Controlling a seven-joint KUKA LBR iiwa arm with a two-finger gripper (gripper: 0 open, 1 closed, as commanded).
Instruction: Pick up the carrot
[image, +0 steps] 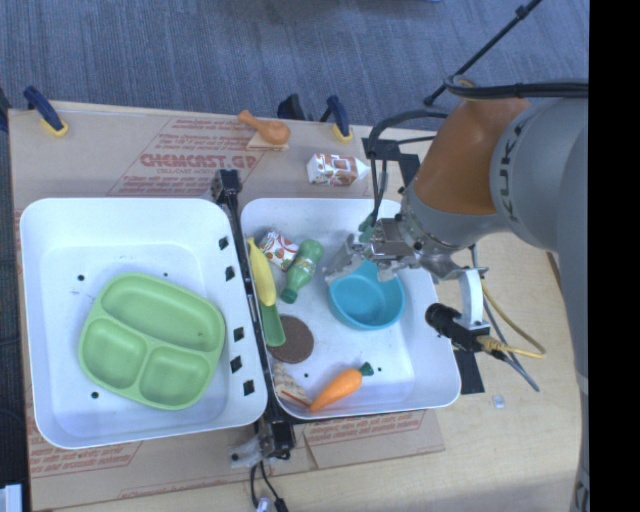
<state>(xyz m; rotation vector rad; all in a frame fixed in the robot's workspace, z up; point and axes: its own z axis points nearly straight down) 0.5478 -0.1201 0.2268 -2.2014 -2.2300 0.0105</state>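
The carrot (337, 388), orange with a small green top, lies at the front of the right bin (430, 385), near its front wall. My gripper (372, 252) hangs over the middle of that bin, above the far rim of a blue bowl (366, 300). It is well behind the carrot, with the bowl between them. Nothing of the carrot is at the gripper.
Left of the bowl in the right bin lie a green bottle (301, 270), a yellow banana-like piece (262, 275), a brown disc (290, 340) and a wrapped item (277, 245). The left bin (50, 250) holds a green divided plate (152, 340). A white packet (333, 168) lies behind the bins.
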